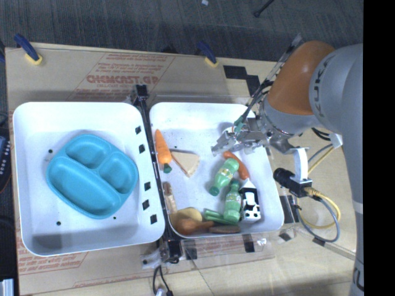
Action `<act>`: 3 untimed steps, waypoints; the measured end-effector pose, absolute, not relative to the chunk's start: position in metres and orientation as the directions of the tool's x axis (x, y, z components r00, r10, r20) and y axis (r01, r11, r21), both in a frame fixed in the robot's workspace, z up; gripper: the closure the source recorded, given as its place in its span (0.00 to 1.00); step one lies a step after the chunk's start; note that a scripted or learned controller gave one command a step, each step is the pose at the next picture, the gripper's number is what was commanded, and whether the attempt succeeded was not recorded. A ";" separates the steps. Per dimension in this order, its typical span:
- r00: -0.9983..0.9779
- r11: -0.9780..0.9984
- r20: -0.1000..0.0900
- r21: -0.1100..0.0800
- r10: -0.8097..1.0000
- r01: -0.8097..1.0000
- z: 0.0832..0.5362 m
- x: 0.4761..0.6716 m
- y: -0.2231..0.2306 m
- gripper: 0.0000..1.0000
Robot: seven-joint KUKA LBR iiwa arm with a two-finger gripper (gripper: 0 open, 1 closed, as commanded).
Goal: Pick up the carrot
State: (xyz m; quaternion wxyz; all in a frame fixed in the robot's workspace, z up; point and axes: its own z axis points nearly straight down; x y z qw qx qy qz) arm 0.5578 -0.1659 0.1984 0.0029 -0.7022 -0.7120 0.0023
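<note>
Hand (227,142), grip state can't tell, hovers in right white bin (203,111) w/ long orange carrot (162,150) well off toward the far wall; risk: grabs nearer small orange piece (237,163) or green bottles (223,177) instead.

We look down from one fixed camera above the desk (111,73), tilted at a slant, far enough back to take in both white bins whole: the left bin (31,165) and the right bin (197,113) side by side. The arm (327,91) enters from our right edge.
</note>
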 end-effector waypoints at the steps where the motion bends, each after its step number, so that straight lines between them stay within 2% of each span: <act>1: 0.040 -0.040 0.004 -0.011 0.999 0.999 0.090 0.546 -0.121 0.00; 2: 0.111 -0.111 -0.005 -0.006 0.994 0.994 0.093 0.588 -0.101 0.00; 3: -0.145 0.145 0.000 -0.001 0.989 0.989 0.194 0.576 -0.023 0.00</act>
